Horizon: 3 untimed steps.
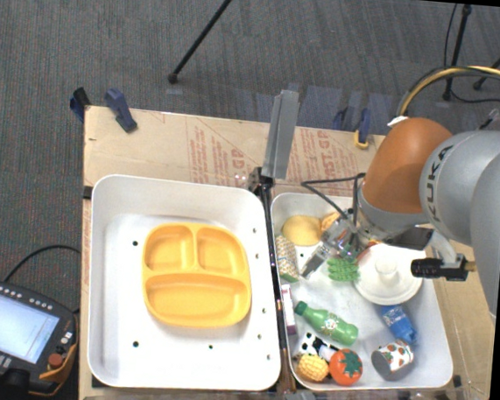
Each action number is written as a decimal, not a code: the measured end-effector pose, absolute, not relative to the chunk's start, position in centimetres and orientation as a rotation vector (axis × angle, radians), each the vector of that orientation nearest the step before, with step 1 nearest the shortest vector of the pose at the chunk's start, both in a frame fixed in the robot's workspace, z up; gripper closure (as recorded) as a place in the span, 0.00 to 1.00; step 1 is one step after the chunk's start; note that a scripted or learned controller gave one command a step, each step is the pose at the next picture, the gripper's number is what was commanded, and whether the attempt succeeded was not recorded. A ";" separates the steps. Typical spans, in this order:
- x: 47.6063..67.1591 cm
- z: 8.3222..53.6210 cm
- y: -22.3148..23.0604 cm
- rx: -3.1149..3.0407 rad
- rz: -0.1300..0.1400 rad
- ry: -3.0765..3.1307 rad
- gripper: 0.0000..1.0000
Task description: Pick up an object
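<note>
Yellow plastic caught my eye first on the left: a divided tray lay flat in the left bin, well apart from anything I meant to grasp. Moving right across the divider, the right bin held the clutter. Along its left wall I saw a corn cob, its long axis running roughly up and down the bin, and just above it a pale round piece like a lemon or bun. My hand hung just right of the cob, its fingers reaching down and to the left, slightly apart as far as I could judge, with nothing between them. A small green leafy toy sat touching or just beside the hand on its right, and that was the nearest candidate; it lay slightly down and right of the fingertips. Further right stood a white bowl-like dish. Nearer the front lay a green bottle, long axis left to right, then a tomato and a blue item. I judged a short shift rightward was what the grasp needed
</note>
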<state>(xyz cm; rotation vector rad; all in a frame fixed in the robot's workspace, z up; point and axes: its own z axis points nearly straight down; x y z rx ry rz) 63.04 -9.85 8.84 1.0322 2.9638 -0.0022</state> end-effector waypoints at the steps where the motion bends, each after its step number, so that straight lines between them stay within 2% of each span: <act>1: 62.7 8.8 -21.4 0.860 0.002 3.023 0.00; 2: 63.4 8.7 -18.9 0.897 0.001 3.013 0.00; 3: 58.0 8.7 -11.2 0.883 0.005 3.017 0.00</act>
